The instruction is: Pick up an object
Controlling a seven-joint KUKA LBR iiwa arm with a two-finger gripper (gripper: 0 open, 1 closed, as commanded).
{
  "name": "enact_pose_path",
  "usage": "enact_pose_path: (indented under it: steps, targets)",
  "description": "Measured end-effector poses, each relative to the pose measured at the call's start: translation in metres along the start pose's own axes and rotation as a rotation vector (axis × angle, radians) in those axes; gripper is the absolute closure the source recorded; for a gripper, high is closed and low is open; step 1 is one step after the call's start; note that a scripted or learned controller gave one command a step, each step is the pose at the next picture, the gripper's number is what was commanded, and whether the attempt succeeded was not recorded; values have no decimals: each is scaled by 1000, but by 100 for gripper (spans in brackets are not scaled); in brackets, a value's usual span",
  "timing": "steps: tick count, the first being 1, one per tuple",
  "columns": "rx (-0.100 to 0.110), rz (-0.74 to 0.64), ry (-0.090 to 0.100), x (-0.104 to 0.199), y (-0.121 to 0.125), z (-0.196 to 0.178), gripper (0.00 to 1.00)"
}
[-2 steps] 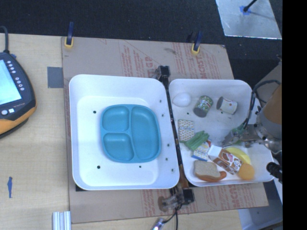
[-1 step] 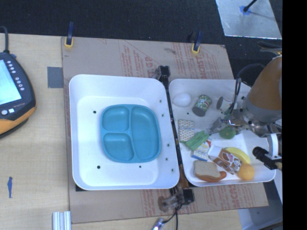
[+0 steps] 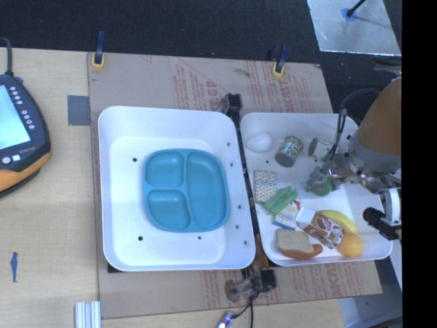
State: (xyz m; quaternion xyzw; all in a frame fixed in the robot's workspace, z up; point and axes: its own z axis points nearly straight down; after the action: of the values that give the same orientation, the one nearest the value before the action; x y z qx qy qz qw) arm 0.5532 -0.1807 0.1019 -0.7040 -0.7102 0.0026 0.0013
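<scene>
hovering low in the right-hand shallow white bin (image 3: 369, 255), the 2-finger metal gripper (image 3: 322, 180) sits near that bin's middle; whether it grips anything i cannot tell. candidates lie close: a small round green-labelled can (image 3: 289, 147), a white egg-shaped ball (image 3: 259, 142), a yellow plastic banana (image 3: 339, 220) and a slice of toy bread (image 3: 297, 243). i'd pick the can, standing apart from the clutter, and come straight down over it.

A blue divided plate (image 3: 186, 189) lies in the left white bin (image 3: 113, 183). On the wooden bench (image 3: 48, 251) to its left rests a control pendant (image 3: 19, 132) (orange-edged, screen up). Two blue clamps (image 3: 100, 50) pin the cardboard sheet (image 3: 205, 80).
</scene>
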Motion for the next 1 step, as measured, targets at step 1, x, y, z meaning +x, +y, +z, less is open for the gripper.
enact_pose_path:
  steps: [1]
  targets:
    - [-4, 4, 3, 98, 36, -91, 100]
